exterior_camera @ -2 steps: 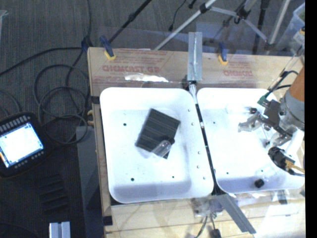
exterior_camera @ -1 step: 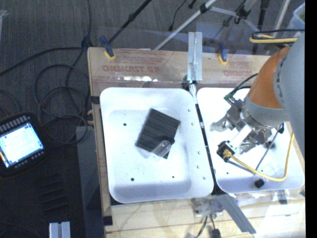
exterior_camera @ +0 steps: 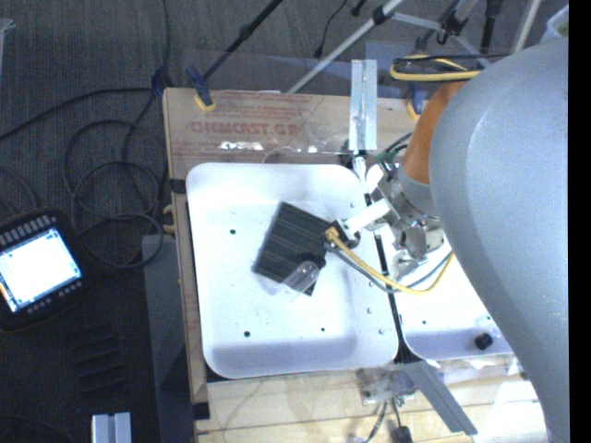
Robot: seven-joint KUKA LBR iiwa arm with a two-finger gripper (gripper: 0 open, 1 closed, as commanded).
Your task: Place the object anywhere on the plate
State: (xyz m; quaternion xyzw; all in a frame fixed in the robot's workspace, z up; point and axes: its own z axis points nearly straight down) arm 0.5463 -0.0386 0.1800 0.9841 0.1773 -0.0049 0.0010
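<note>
A small, pale, translucent object (exterior_camera: 301, 275) lies in the middle of the left white bin (exterior_camera: 231, 340). My gripper (exterior_camera: 412, 247) hangs over the divide between the two bins, to the right of that object and well apart from it. The big grey arm hides most of the right bin (exterior_camera: 443, 344). A small dark object (exterior_camera: 482, 341) rests near the right bin's front rim.
A cardboard sheet (exterior_camera: 249, 127) lies behind the bins, with a blue clamp (exterior_camera: 197, 88) at its far left corner. An upright metal strip (exterior_camera: 363, 104) stands at the back between the bins. A lit handheld screen (exterior_camera: 35, 266) lies on the floor at left.
</note>
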